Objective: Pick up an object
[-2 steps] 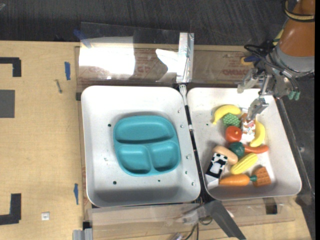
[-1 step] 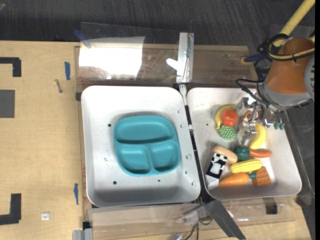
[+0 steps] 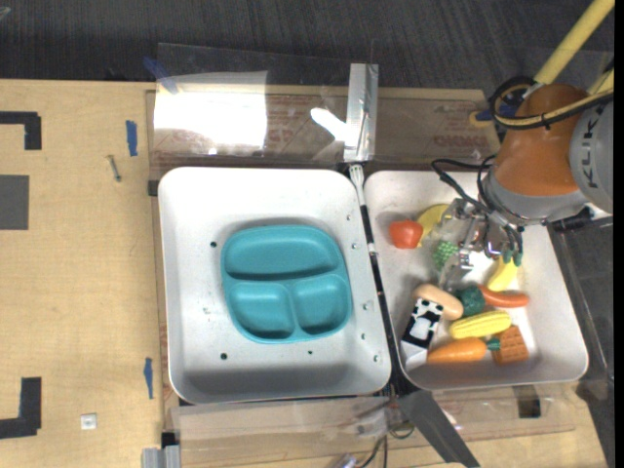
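- While the arm point(image 3: 546, 154) reached in from the right, the claw point(image 3: 475, 245) hung low over the upper middle of the right bin point(image 3: 570, 344).
- Claw state: it could not be told from the view; the metal parts at the tip were blurred against the toys beneath.
- No object was visibly lifted clear of the bin.
- Left of the claw, near it: a red tomato-like toy point(image 3: 407, 233).
- Up and to the left of the claw, just beside it: a yellow piece point(image 3: 434, 214).
- Directly beside the claw on its left and slightly below: a green toy point(image 3: 446, 253).
- Right of the claw and slightly below: a yellow banana-like toy point(image 3: 504, 276), with an orange-red piece point(image 3: 506, 299) just under it.
- Below the claw: a tan bread-like toy point(image 3: 438, 301), a black-and-white item point(image 3: 420, 326), a yellow corn-like toy point(image 3: 480, 324), an orange carrot-like toy point(image 3: 456, 352) and an orange waffle-textured block point(image 3: 511, 344), all crowded together.
- Far left of the claw: the left bin point(image 3: 185, 261), which held a teal divided tray point(image 3: 286, 281).
- Both bins rested on the desk point(image 3: 68, 261).
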Available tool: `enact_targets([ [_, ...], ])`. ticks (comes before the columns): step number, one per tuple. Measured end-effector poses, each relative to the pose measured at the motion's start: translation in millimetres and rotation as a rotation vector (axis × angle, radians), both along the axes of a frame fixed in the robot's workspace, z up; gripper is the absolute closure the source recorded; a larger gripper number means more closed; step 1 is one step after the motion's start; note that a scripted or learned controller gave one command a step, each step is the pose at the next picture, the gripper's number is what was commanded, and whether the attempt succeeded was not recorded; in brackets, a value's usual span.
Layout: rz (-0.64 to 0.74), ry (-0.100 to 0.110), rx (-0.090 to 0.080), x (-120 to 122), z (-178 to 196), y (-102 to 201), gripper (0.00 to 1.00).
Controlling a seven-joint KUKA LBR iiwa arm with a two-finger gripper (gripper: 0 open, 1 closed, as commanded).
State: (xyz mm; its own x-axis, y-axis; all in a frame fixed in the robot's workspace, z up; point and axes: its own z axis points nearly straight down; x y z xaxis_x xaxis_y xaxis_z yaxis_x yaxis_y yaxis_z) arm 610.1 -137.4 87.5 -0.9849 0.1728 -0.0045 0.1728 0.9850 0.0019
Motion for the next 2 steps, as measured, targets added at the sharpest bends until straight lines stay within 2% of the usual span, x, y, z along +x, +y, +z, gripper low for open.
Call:
enact_targets([
  [1,0.001,-0.007,-0.003,2,11,0,1.00],
  [2,-0.115,-0.008,0.002,-11,106,114,1.00],
])
